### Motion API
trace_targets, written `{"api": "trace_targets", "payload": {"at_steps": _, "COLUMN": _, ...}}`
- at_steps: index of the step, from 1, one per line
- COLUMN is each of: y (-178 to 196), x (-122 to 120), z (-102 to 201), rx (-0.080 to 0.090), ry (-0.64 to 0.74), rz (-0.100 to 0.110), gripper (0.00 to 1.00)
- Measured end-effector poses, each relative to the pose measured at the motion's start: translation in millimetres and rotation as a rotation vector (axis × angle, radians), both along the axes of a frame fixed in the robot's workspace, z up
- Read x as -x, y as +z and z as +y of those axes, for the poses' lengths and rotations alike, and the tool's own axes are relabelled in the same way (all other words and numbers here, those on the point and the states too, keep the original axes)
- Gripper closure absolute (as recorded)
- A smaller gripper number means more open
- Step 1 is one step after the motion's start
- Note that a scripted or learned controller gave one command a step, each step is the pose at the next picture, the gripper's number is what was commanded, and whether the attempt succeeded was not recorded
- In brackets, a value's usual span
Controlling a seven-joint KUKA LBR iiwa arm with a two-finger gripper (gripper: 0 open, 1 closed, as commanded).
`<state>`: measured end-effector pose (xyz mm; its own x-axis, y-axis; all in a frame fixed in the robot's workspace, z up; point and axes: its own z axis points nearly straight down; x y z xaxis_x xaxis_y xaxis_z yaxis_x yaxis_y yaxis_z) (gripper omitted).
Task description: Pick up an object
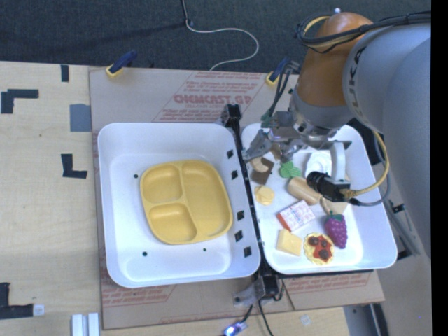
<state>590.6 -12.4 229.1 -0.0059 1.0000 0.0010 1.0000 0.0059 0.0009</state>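
Since the grey arm's jaws (274,143), whose spread I cannot tell, hang at the far left corner of the right white bin (364,261), they should drop squarely over the small brown block (262,165) just beneath, avoiding the green toy (290,168) beside it.

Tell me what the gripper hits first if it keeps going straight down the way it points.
Most likely the brown block, which lies just below the gripper near the right bin's left wall. The green piece sits close beside it, and from this slanted view depth is unclear, so that could be touched instead.
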Motion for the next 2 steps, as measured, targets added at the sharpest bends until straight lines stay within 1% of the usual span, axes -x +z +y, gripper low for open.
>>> {"api": "trace_targets", "payload": {"at_steps": 1, "y": -7.8, "x": 0.5, "z": -0.7, "rx": 0.002, "ry": -0.005, "rz": 0.003, "gripper": 1.0}}
{"api": "trace_targets", "payload": {"at_steps": 2, "y": -1.9, "x": 12.3, "z": 8.2, "rx": 0.002, "ry": -0.005, "rz": 0.003, "gripper": 1.0}}
